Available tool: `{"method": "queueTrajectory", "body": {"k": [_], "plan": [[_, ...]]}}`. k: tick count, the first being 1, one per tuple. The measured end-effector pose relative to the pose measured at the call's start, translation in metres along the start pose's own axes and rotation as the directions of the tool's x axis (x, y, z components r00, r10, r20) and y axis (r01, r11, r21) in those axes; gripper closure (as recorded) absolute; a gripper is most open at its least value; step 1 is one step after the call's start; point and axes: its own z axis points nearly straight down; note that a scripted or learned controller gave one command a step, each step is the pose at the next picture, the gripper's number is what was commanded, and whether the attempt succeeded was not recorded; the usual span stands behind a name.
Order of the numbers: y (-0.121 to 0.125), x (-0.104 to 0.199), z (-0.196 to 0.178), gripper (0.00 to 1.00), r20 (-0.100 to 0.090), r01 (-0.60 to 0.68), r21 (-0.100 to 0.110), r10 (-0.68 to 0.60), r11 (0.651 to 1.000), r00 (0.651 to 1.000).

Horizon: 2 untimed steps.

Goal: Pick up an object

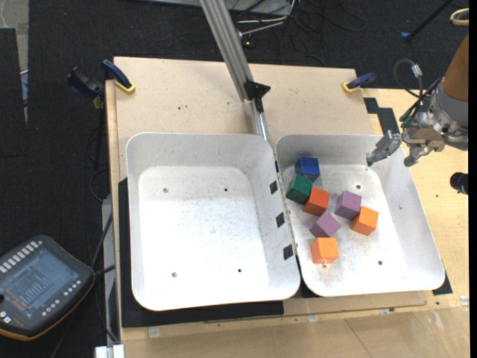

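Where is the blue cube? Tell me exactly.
The blue cube sits in the right bin, near its back left corner, touching the green cube just in front of it.

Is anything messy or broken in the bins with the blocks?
Nothing looks broken or spilled. The blocks sit jumbled at odd angles in the right bin: a blue one, a green one, three orange and two purple. All are inside the bin. The gripper hangs above the bin's far right corner.

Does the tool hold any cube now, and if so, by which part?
Nothing is held. The tool is open above the right bin's far edge, apart from the cubes.
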Motion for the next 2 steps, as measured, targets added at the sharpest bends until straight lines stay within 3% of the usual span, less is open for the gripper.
{"method": "queueTrajectory", "body": {"k": [2], "plan": [[0.011, -0.01, 0.115, 0.0, 0.0, 0.0, -0.001, 0.0, 1.0, 1.0]]}}
